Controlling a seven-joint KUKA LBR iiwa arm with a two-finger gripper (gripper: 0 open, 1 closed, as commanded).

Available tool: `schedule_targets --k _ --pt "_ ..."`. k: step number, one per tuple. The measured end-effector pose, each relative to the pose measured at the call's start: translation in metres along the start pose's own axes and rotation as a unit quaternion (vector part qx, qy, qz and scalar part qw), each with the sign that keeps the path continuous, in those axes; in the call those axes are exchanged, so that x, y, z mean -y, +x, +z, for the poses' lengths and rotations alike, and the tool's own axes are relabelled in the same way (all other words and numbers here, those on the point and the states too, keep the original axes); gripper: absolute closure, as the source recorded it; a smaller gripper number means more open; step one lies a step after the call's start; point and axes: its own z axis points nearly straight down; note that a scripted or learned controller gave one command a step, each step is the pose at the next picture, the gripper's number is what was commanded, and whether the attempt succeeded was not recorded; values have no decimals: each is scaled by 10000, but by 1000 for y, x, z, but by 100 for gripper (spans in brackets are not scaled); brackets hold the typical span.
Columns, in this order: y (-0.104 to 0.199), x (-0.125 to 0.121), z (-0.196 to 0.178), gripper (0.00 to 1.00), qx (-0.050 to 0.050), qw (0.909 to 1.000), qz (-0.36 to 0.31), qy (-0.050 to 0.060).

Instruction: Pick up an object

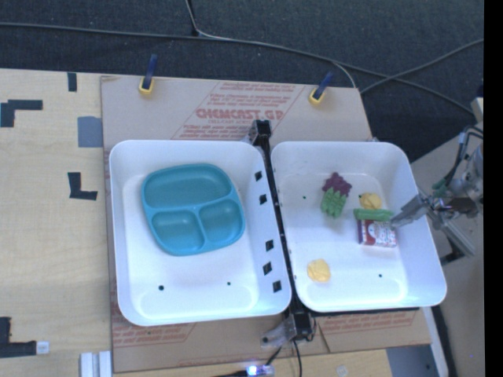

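Red and white, a small printed packet (378, 234) lies flat in the right bin (409, 289), toward the right-hand wall at mid-height of the frame. It is judged to be light and thin, perhaps crinkly, and best taken across its short sides, since a flat face gives little to pinch. A green strip-like piece (371, 214) rests just above it, touching or overlapping its top edge, with a small yellow item (371, 201) right behind. A green and purple toy (335, 195), possibly grapes or blocks, sits to the left, and a yellow lump (319, 270) lies alone toward the lower middle of the bin. That lump is judged the easiest pick: compact, probably soft, with open floor on all sides.

The jaws (402, 215) are seen at the bin's right rim, just beside the packet and the green strip; whether they are parted or closed cannot be told at this size, and nothing is visibly held.

The left bin (126, 289) holds 1 teal divided plate (192, 208). Both bins rest on cardboard (236, 112) clipped to the worktop (47, 210). Room is tight near the right wall and freer toward the bin's centre.
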Motion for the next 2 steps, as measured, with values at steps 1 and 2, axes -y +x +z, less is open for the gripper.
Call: schedule_targets --k 1,2 --pt "0 -2 -4 0 10 10000 -13 -32" --pt "5 5 58 0 -2 10000 -10 -6"
